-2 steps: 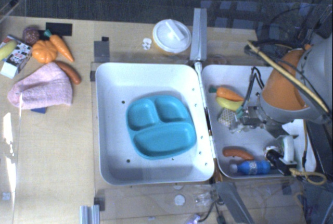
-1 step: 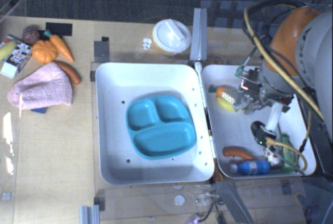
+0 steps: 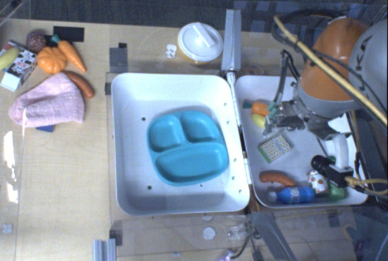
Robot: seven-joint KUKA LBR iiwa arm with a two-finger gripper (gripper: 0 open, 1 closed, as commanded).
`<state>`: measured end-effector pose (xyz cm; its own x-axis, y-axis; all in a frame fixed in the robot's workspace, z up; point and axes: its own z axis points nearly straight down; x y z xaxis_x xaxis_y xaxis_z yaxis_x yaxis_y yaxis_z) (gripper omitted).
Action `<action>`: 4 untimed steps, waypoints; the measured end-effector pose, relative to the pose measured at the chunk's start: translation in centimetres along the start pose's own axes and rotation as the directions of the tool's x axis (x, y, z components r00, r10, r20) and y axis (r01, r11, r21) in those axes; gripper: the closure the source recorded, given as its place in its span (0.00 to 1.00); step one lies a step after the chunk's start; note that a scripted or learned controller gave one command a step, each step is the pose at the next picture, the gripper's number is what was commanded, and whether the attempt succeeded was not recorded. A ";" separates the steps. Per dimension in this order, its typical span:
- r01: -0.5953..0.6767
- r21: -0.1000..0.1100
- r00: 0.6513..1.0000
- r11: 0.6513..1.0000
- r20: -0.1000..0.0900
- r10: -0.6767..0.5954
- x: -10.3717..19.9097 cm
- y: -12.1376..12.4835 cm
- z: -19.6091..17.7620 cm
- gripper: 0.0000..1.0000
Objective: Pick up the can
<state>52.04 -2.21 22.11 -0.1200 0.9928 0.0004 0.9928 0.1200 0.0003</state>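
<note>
My end effector (image 3: 274, 122): over right bin (image 3: 339, 202), near its left wall | its grip state: cannot tell | can (image 3: 293, 195): lying at bin's front edge, beside sausage (image 3: 277, 178)

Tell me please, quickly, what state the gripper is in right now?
Gripper: low over the right bin, near the orange and yellow toys; whether it is open or closed cannot be told from this view, and nothing is seen held.
</note>
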 end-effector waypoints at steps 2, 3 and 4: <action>-0.157 0.001 0.988 0.988 0.001 0.157 -4.5 -3.6 3.8 0.00; -0.263 -0.016 0.965 0.965 -0.001 0.263 -6.7 -0.4 13.1 0.00; -0.262 -0.019 0.965 0.965 0.003 0.262 -6.9 -0.4 12.0 1.00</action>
<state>52.52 -9.11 10.12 0.1446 0.9895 -0.0021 0.9893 -0.1445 0.0192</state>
